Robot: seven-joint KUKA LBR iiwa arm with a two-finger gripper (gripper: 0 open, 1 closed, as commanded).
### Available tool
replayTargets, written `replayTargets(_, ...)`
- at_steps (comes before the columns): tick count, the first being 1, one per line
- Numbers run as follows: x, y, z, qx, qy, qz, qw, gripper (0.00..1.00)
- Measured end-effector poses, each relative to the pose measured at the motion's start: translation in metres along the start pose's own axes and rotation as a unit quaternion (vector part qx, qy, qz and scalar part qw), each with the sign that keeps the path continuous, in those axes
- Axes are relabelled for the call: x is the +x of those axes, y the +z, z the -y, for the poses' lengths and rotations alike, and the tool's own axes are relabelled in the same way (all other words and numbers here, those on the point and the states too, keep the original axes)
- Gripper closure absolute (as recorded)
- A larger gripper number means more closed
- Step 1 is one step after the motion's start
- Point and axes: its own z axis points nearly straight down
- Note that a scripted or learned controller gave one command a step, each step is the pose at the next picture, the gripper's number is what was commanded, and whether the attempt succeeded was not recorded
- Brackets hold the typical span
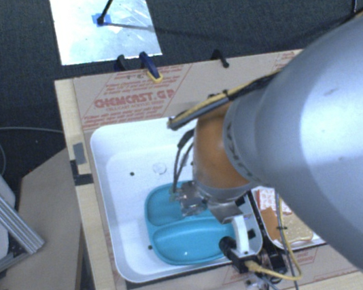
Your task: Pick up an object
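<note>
Two light blue bowl-like dishes lie in the left white bin [113, 166]: one [160, 205] further back and one [187, 240] nearer the front edge. The grey arm with its orange band reaches in from the right and down over them. My gripper [189, 201] hangs just above the gap between the two blue dishes, at the right side of the rear one. The wrist hides the fingers.
The right bin [300, 238] is mostly hidden under the arm; a printed red and white package [269, 205] shows in it. Cardboard [132, 94] lines the bench behind the bins. Cables trail at the front [265, 275]. A metal frame [0, 212] stands far left.
</note>
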Motion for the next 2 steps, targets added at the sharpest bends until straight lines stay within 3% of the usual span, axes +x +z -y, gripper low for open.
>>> replayTargets(1,-0.014,0.007,-0.024,0.008,-0.006,-0.012,0.9999,1.0)
replayTargets(2,0.057,0.006,-0.088,0.001,-0.005,0.001,1.0,1.0)
